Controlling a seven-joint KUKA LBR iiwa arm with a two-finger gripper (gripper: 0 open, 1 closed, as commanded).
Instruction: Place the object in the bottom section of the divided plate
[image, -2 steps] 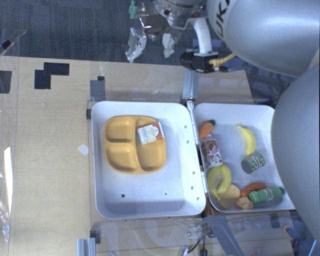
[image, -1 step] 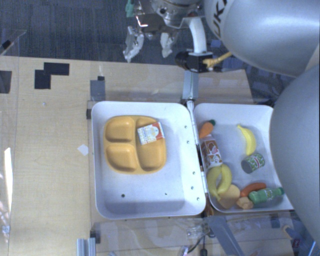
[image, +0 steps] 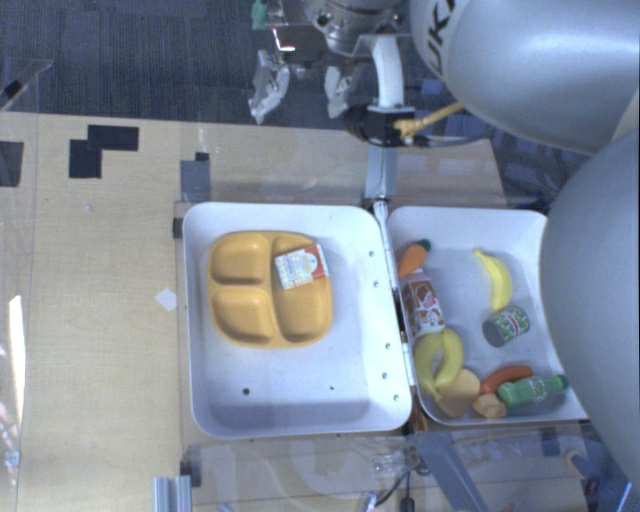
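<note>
**Carton on the plate, arm drawn clear above the bins**

Nearest the camera, the right-hand shallow white bin (image: 530, 225) holds a loose crowd of toy food: a green plastic bottle (image: 532, 390) lying on its side along the near wall, an orange toy carrot (image: 505, 376) just behind it, a bunch of yellow plastic bananas (image: 440, 358), a small green-labelled tin can (image: 507, 325), a single yellow banana (image: 494, 278) and a flat brown-and-white snack packet (image: 424, 305) against the divider. They lie jumbled, as a supply pile would.

In the left-hand white bin (image: 290, 400) sits the yellow divided plastic plate (image: 245, 300), roughly centred with bare floor all round it. The small white and orange carton (image: 300, 267) rests on the plate's far right part, straddling the ridge between compartments instead of sitting flat in one. Which compartment counts as the bottom section cannot be settled from this angle, so I judge the placement doubtful.

Farthest off, beyond the bins' back edge, the two-finger gripper (image: 300, 88) hangs over the dark floor with its fingers spread and nothing between them, well apart from the carton.
</note>
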